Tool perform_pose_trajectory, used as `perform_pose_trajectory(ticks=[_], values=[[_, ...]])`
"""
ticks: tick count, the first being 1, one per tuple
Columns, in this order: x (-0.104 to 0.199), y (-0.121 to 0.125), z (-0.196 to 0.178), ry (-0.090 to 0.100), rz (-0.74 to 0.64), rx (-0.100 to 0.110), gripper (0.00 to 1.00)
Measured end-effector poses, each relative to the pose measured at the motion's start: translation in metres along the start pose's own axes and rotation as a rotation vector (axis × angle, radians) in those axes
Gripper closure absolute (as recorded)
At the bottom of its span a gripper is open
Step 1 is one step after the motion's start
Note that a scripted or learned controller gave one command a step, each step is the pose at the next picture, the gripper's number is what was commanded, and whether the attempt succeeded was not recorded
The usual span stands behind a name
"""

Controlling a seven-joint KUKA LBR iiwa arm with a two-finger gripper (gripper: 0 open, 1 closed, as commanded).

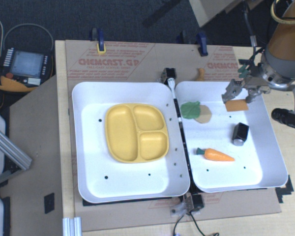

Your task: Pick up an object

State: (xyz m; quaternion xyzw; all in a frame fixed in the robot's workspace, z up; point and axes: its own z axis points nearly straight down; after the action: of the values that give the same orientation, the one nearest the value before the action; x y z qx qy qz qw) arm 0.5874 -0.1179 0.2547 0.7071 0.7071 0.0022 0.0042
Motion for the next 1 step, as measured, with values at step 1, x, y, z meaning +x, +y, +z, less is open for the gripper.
perform_pose_trajectory(ticks=[1], values=[[0.0559, 0.0080, 0.0161, 0.006, -0.005, 0.012, 1.00]])
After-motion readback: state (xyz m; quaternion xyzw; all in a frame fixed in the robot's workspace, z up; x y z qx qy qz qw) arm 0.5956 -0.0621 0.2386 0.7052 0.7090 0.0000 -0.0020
